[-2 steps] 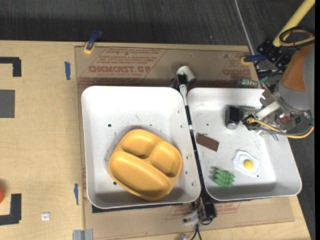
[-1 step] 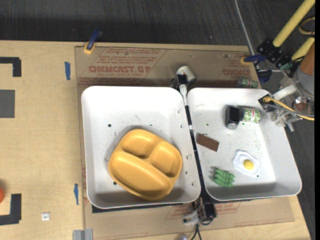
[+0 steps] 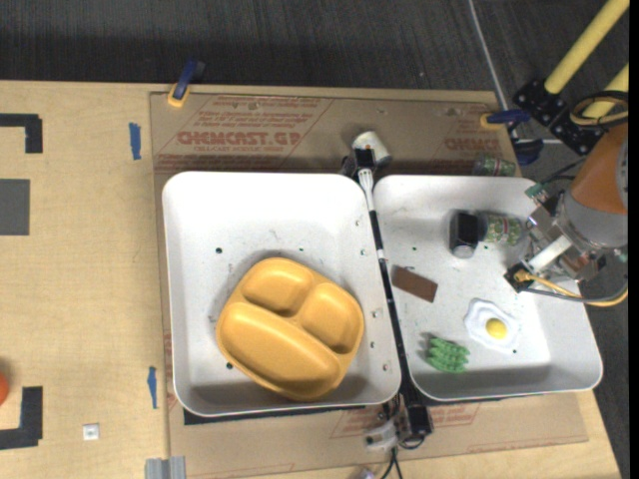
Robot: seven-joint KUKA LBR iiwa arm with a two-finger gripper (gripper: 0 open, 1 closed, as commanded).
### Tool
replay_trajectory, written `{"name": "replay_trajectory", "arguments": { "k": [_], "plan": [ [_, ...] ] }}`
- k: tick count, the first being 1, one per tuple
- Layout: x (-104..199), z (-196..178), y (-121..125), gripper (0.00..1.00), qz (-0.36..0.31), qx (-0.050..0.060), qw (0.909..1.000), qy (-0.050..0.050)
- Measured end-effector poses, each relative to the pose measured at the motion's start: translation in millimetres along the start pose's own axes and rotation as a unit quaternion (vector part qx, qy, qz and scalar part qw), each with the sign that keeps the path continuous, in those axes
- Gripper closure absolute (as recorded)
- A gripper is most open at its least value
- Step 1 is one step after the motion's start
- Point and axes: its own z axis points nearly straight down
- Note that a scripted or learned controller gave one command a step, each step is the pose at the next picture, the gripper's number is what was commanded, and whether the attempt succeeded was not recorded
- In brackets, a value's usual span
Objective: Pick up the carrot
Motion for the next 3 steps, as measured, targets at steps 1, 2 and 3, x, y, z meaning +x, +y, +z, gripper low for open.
{"name": "replay_trajectory", "arguments": {
  "k": [1, 2, 3],
  "plan": [
    [-33.0, -135.7, -14.3, 1.0, 0.169, -0.005, 0.9855, -0.008],
    [-76.5, -4.0, -42.0, 1.0, 0.125, 0.004, 0.9921, -0.009],
    [-79.7, 3.2, -46.7, 1.0, 0.001, 0.007, 1.0, -0.005]
  ]
}}
